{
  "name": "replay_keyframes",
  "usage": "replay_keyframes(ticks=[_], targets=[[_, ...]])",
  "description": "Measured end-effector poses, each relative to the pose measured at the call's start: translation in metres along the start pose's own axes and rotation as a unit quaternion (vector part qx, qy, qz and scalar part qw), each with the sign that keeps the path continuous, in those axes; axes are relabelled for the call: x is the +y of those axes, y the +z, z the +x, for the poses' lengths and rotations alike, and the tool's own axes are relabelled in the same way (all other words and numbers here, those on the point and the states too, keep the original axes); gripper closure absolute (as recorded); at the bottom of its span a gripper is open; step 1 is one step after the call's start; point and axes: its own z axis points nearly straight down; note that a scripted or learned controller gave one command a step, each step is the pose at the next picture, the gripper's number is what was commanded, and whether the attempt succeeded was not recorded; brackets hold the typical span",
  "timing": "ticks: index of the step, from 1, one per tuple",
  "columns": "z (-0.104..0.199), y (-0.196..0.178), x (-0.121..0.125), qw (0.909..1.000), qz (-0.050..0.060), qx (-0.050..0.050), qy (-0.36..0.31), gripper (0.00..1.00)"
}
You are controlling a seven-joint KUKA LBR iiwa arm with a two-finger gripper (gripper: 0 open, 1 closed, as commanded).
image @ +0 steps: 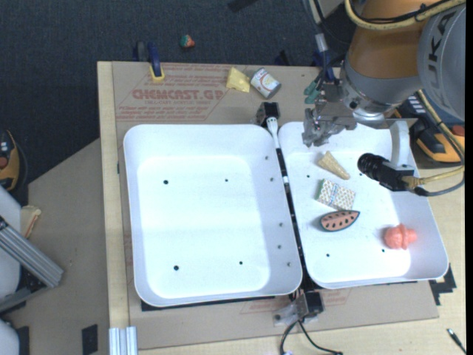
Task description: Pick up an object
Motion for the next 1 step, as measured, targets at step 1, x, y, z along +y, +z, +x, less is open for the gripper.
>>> replay_keyframes(ticks=[1], targets=[[-0.1803, 0.0495, -0.0542, 0.9999, 0.009, -0.003, 0.012, 1.0]])
